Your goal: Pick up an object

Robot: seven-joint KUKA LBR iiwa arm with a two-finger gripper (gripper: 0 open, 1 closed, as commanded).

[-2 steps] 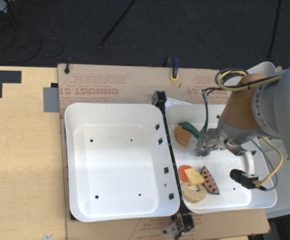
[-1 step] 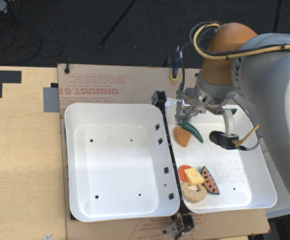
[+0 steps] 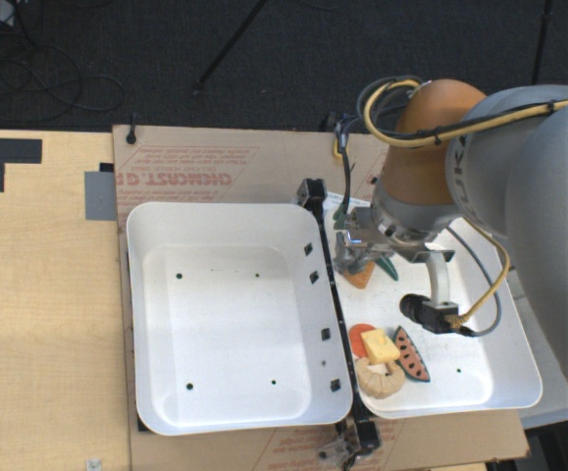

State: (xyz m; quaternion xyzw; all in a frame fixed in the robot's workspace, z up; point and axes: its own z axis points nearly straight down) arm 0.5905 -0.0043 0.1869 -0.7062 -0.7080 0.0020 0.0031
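My gripper [image 3: 358, 261] is low in the right bin [image 3: 499, 386], close to its left wall. Directly under it lies a small orange object [image 3: 360, 278], partly covered by the gripper. A green piece [image 3: 390, 269] pokes out just to its right. Further forward, in the bin's front left corner, sit a red-orange piece [image 3: 361, 336], a yellow block [image 3: 382, 346], a watermelon slice [image 3: 414, 357] and a beige lump [image 3: 376, 381], all apart from the gripper.
The left bin [image 3: 225, 312] stands beside the right one, with a black divider [image 3: 325, 292] between them. The arm's grey body and orange band [image 3: 431, 135] hang over the right bin's back. A black cable fitting [image 3: 431, 312] hangs over the bin's middle.
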